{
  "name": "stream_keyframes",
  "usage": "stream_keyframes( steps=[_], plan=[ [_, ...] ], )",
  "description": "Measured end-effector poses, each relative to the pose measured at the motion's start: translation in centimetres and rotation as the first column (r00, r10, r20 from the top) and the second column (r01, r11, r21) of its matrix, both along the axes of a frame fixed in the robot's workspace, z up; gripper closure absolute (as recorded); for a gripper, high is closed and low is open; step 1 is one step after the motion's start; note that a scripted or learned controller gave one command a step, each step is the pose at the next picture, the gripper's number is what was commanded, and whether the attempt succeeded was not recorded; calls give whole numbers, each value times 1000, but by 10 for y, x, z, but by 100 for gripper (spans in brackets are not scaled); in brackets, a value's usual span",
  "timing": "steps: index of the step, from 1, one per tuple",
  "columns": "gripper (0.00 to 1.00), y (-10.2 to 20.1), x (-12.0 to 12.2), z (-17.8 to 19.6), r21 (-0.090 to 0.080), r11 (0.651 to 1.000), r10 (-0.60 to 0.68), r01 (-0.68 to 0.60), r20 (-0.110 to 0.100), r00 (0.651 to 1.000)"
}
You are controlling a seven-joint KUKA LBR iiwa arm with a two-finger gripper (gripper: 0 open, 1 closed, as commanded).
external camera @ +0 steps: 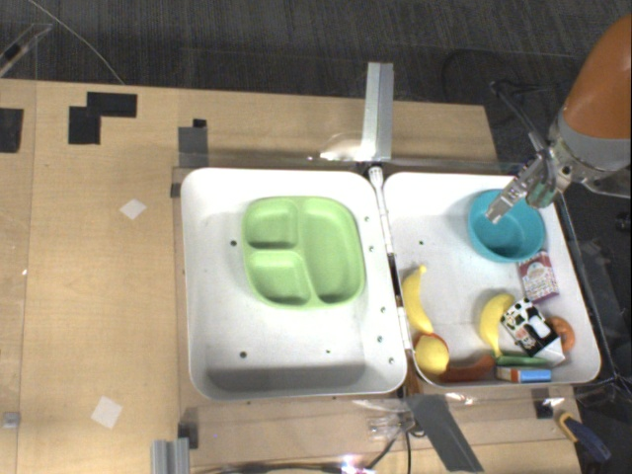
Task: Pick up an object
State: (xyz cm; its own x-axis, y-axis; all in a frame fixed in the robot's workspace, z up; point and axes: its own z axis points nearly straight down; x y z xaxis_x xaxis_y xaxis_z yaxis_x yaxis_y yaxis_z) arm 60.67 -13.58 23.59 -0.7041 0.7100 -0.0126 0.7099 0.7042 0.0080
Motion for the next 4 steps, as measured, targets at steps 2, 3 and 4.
stream_keyframes(
  steps=[2, 3, 4],
  plan=[
    [100, 70, 30, 8, 2, 999, -52, 52, 3, 999],
    [100, 194, 36, 0, 6, 999, -38, 38, -8, 999],
    [100, 192, 38, 13, 5, 999, -35, 35, 1, 999]
  ],
)
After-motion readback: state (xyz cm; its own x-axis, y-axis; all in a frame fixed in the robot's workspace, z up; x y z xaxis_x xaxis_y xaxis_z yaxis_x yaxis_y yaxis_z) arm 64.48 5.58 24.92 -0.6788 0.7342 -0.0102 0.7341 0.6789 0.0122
